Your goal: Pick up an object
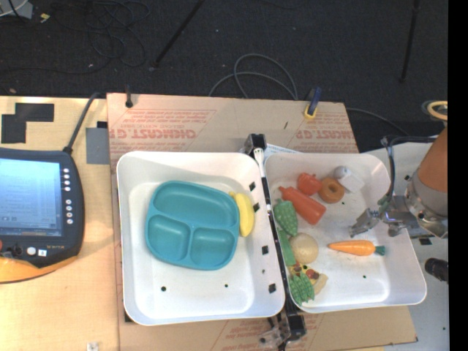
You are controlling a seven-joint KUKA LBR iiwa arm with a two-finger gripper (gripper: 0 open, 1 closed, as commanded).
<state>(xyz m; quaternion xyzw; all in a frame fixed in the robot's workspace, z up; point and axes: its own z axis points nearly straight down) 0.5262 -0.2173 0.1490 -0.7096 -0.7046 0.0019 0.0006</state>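
Note:
The right bin (398,287) holds several toy foods. An orange carrot (352,248) with a green stub lies near its middle right. Along its left side are a pale round onion (305,248), a green vegetable (285,216) and a leafy green piece (302,282). A long red pepper (305,205), a small red tomato (308,183) and a brown donut (333,191) lie further back. My gripper (379,227) hangs at the bin's right side, just above and right of the carrot. Its metal fingers stand open and there is nothing between them.
The left bin (126,240) carries a teal divided plate (193,225) with a yellow banana (246,214) at its right rim. A small grey-white object (344,174) sits at the right bin's back. A tablet pendant (33,203) lies at the far left of the bench.

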